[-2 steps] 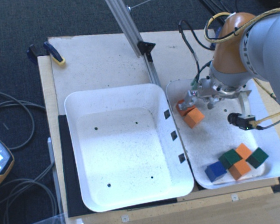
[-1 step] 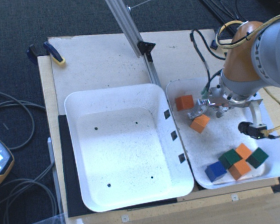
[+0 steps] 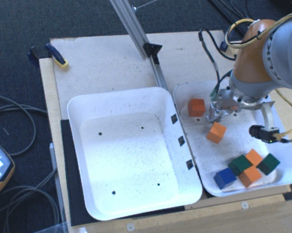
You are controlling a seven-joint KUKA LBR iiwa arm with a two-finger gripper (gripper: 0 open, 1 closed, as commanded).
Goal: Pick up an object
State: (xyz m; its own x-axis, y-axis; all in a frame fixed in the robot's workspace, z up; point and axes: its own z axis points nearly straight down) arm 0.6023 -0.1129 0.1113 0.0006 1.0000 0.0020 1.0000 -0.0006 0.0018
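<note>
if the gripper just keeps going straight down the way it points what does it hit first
Most likely the light orange block, which sits just below the gripper; depth is unclear from this slanted view, so it might instead meet the right bin floor beside it.

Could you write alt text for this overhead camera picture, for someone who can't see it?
A grey and orange robot arm's end effector hangs just above an orange block in the right white bin, near a second orange block and a cluster of blue, green and orange blocks.

Grey rounded arm (image 3: 285, 48), orange band (image 3: 252, 60) above wrist, metallic gripper (image 3: 217, 114), black cables looped alongside, yellow cable near top.
</note>
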